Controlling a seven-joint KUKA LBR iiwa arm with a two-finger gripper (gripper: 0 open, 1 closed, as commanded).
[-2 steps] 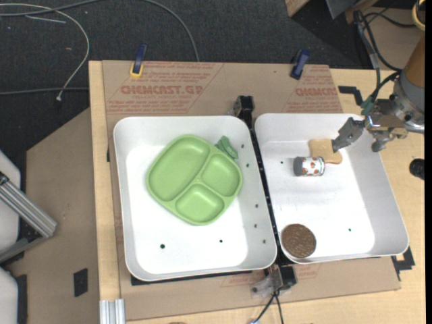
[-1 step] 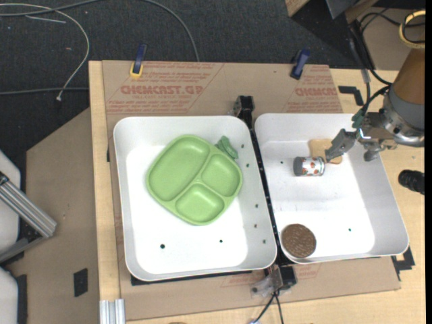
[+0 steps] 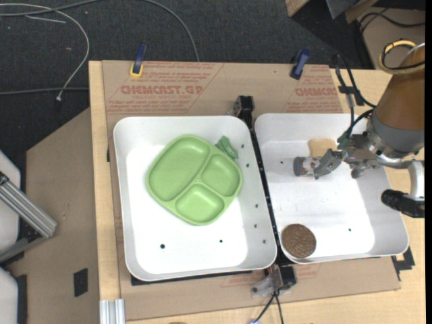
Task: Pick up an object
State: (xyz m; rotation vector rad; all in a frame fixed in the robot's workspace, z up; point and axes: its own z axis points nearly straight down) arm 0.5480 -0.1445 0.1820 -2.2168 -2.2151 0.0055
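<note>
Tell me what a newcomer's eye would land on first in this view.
First the green divided plate, lying large in the middle of the left bin, with a small darker green piece at its upper right edge. Next the grey arm with its orange band reaching into the right bin, its gripper low over the bin floor. A brown round disc sits at that bin's near left corner.

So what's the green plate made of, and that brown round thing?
The green plate looks like moulded plastic: one even pale green, smooth, with soft rounded walls between its three sections and a mild sheen. The brown disc is harder to tell. Its top looks dull and speckled, a bit like cork or a rough coaster, with a paler rim, but it is too small here to be sure.
</note>
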